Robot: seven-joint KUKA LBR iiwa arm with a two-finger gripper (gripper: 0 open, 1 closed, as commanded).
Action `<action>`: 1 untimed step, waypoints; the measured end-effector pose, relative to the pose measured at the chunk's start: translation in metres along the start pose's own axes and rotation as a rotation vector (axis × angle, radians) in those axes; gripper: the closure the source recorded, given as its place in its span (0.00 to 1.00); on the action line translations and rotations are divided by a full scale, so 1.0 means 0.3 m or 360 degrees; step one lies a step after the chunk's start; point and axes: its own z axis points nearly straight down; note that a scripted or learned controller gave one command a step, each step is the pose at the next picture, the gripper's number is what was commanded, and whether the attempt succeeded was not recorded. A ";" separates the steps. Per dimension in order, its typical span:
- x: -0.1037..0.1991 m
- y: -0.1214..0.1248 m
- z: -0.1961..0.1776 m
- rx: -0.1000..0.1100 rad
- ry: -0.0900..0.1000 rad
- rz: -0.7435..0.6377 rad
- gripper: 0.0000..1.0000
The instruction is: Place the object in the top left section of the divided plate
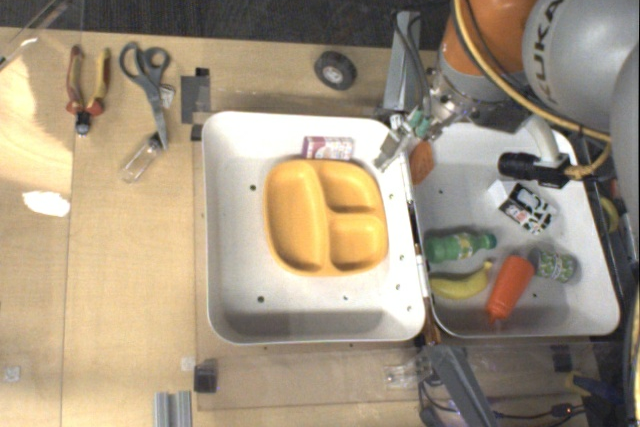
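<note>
Camera view: brownish-orange object (422,160) sits just under the tool (400,137), at the right bin's (590,315) left edge, by the wall between bins. Can't tell if tool fingers grip it or how far open. Yellow divided plate (325,215) in left bin (230,245), small card (328,147) just above it. Right bin: green bottle (460,244), banana (460,285), carrot (509,285). Scissors (150,95), pliers (87,85) on bench (100,265).

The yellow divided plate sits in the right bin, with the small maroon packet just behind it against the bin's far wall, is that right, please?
Not quite: the yellow divided plate sits in the left bin, not the right one. The camera view shows this. The rest holds: the small maroon packet lies just behind it by the far wall.
</note>
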 end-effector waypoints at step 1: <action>-0.001 0.009 -0.040 -0.0011 -0.0006 -0.0004 1.00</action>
